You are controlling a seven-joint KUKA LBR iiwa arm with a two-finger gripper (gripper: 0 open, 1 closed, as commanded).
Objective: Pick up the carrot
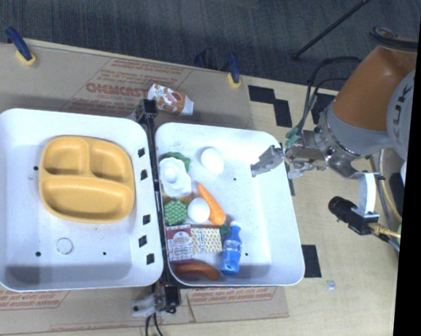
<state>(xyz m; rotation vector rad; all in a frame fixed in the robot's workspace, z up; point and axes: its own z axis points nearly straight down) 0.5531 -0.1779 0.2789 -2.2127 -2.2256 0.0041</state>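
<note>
The carrot is a small orange wedge lying slantwise in the middle of the right bin, touching a white egg on its left. My gripper hovers at the bin's upper right rim, well to the right of and above the carrot. Its grey fingers point left toward the bin, and nothing shows between them.
Around the carrot lie another white egg, a white bottle, green items, a blue bottle, a printed box and a brown sausage. The left bin holds a yellow divided plate. A small carton lies behind the bins.
</note>
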